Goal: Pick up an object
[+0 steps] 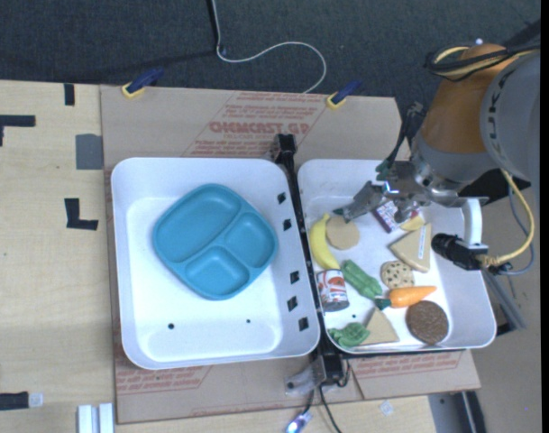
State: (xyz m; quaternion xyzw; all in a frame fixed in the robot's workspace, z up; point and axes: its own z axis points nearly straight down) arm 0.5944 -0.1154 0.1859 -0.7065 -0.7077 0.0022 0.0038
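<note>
My gripper (379, 211) hangs over the back part of the right bin (472, 282), its two grey fingers spread apart and open. One fingertip (351, 211) points left toward a round tan cracker (343, 234) and a yellow banana (320, 242). A small dark red packet (387, 216) lies below the gap between the fingers; I cannot tell whether they touch it. Nearby lie a cheese wedge (412, 249), a chip cookie (396, 273), a green pickle (361, 278), a carrot (411, 294), a small can (333, 290), a brown round cookie (427, 321), a sandwich triangle (380, 327) and a green leaf (349, 336).
The left bin (139, 242) holds a blue divided plate (215, 240). A black divider (295, 233) runs between the bins. The arm's grey and orange body (472, 106) looms over the right bin's back right corner, with a yellow cable (517, 242) at its side.
</note>
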